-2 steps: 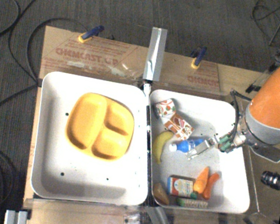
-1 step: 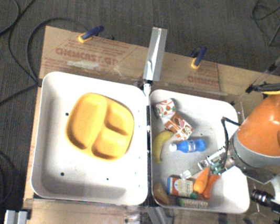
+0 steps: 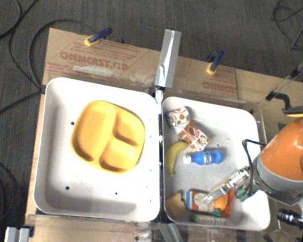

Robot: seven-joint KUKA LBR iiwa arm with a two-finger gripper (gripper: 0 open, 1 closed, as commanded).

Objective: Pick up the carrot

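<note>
The shallow white right-hand bin (image 3: 263, 143) is reached into from its right side by the grey arm with its orange band (image 3: 290, 155). In its near right corner the two-finger metal gripper (image 3: 215, 196) is seen just beside the small orange carrot (image 3: 224, 204), which is stood roughly upright in view, immediately right of the tip; whether it is clenched or released cannot be told

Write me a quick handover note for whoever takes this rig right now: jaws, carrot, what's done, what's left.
Gripper: low in the right bin, near corner; whether it is open or shut can't be told.
Carrot: lying right beside the gripper, next to the small carton; not seen between the jaws.
Left bin: holds the yellow tray.
Done: arm reached the carrot.
Left: confirm a grasp, then lift.
</note>
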